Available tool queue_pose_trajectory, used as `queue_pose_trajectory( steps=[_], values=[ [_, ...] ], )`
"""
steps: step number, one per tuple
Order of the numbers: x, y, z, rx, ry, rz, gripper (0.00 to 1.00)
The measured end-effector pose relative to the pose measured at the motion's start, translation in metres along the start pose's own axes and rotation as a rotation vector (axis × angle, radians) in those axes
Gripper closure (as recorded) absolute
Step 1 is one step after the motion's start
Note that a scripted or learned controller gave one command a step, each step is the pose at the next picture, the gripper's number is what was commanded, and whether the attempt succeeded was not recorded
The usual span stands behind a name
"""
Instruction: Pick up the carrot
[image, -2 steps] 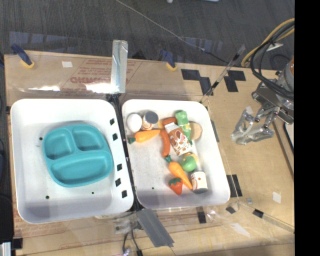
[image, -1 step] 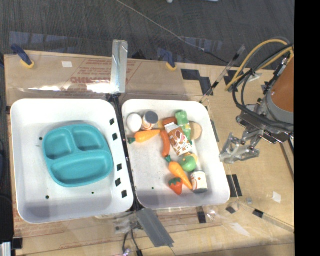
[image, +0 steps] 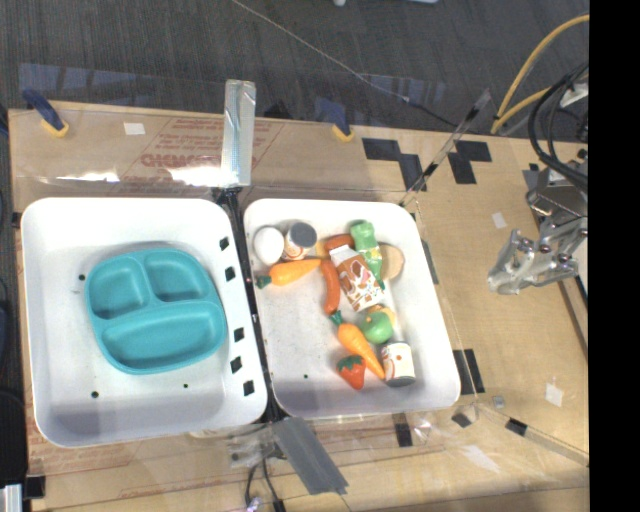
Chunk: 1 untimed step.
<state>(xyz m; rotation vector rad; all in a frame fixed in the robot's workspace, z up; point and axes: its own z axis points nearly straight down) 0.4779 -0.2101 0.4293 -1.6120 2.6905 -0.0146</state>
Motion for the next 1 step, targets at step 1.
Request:
queue_pose_trajectory(
  steps=[1],
  values=[
    [-0.0004, 0.0010, 0.0463, -0.012, -0.003, -0.377, 1.00]
  ],
)
